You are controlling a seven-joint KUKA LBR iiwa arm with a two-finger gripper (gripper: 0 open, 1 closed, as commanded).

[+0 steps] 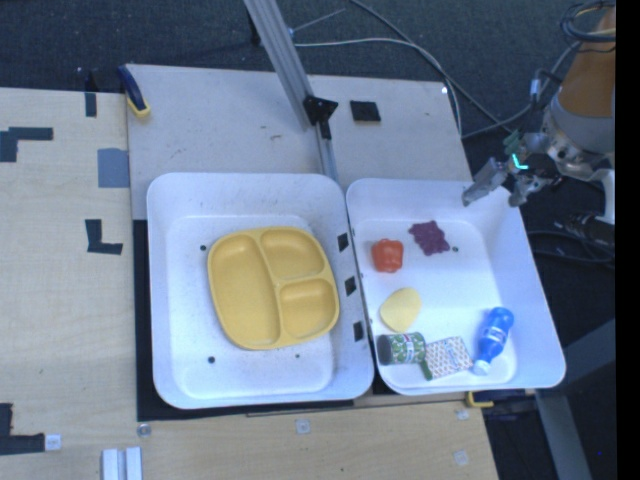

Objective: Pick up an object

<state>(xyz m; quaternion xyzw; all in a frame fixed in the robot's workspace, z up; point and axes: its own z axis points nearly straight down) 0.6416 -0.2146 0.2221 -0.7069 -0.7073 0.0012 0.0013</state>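
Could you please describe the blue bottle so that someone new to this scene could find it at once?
Start at the right-hand white bin, the one holding several small items. Go to its near right corner, where the blue bottle lies tilted beside a patterned packet. It is the only blue, shiny item there; its neighbours are yellow, orange, purple or printed.

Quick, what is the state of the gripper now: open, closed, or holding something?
Gripper: open, holding nothing, above the right bin's upper right corner.
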